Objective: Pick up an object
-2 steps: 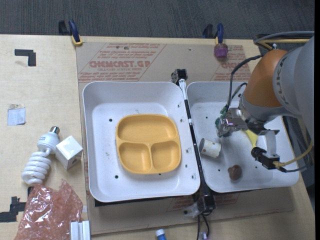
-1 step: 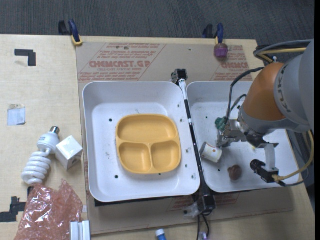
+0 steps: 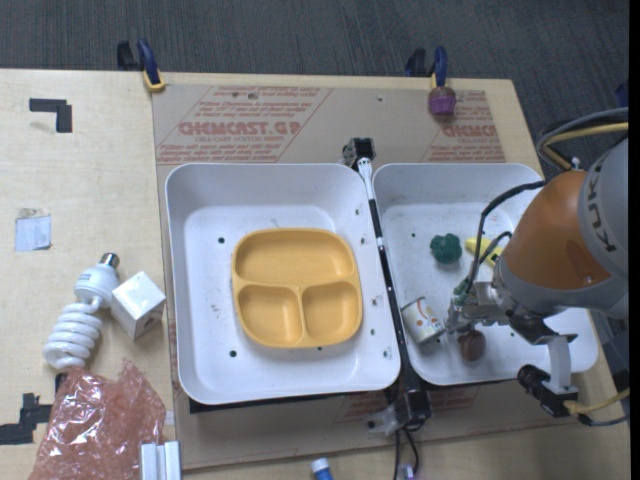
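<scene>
The right bin (image 3: 520,183) holds a green lumpy object (image 3: 446,247), a yellow piece (image 3: 479,247) partly hidden by the arm, a small white cup-like item (image 3: 421,320) lying on its side, and a dark brown roundish object (image 3: 471,346). My gripper (image 3: 466,320) reaches down at the bin's front left, just above the brown object and right beside the white cup. The wrist hides the gripper's tips.
The left bin (image 3: 200,218) holds a yellow divided plate (image 3: 296,286). On the bench to the left lie a spiral light bulb (image 3: 80,318), a white cube (image 3: 138,303) and crumpled pink plastic (image 3: 95,423). The orange-banded arm (image 3: 560,248) covers the right bin's right side.
</scene>
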`<state>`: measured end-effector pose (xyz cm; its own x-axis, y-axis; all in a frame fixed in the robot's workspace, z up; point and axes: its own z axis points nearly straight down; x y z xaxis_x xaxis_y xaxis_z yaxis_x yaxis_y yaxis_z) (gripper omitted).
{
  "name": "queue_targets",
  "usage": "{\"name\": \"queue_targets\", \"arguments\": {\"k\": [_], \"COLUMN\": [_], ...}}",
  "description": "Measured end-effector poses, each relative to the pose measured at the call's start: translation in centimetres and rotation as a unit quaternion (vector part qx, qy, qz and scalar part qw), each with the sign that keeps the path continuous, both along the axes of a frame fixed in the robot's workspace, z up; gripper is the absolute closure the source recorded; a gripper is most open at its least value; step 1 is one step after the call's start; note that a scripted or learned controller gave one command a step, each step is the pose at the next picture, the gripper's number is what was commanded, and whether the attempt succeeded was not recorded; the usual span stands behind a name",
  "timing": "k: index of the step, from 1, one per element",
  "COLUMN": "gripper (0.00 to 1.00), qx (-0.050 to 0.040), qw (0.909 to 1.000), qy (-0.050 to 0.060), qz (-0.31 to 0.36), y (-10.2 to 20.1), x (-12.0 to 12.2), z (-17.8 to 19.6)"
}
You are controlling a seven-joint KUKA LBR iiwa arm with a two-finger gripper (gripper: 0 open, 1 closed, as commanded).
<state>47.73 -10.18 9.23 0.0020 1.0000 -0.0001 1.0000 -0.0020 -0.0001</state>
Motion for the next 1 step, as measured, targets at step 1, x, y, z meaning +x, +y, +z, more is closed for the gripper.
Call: {"name": "queue_targets", "arguments": {"k": [1], "gripper": [1.00], "qx": [-0.0004], "qw": [1.0000], "qy": [-0.001], "qz": [-0.001], "y": [-0.06], "x": [0.12], "z": [0.98]}}
